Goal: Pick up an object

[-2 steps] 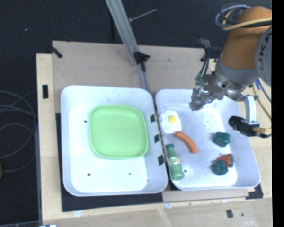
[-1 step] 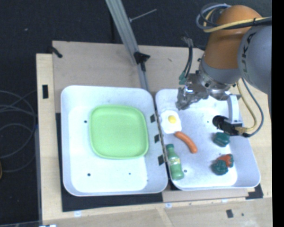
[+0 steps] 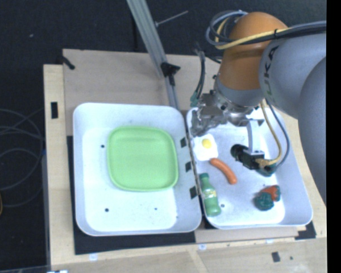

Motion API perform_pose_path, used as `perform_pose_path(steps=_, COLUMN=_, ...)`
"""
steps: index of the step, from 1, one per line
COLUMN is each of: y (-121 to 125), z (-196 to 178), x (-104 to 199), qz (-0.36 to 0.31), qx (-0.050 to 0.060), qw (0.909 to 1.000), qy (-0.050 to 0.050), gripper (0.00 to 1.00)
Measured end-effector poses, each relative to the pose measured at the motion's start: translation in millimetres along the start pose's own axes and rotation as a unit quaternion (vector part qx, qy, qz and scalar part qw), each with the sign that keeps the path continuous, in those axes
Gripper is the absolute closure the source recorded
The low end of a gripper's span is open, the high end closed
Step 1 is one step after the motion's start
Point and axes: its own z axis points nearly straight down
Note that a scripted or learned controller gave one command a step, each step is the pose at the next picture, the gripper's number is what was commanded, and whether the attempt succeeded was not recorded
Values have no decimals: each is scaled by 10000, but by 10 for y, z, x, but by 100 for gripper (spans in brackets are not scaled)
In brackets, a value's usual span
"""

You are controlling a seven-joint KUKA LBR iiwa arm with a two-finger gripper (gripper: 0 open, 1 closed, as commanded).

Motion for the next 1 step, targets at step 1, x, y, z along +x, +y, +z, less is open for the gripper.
perform_pose_path(steps=1, y=4, z=-89, x=528, qz=-1, qx=-5, qw=10000, qy=4, gripper=100)
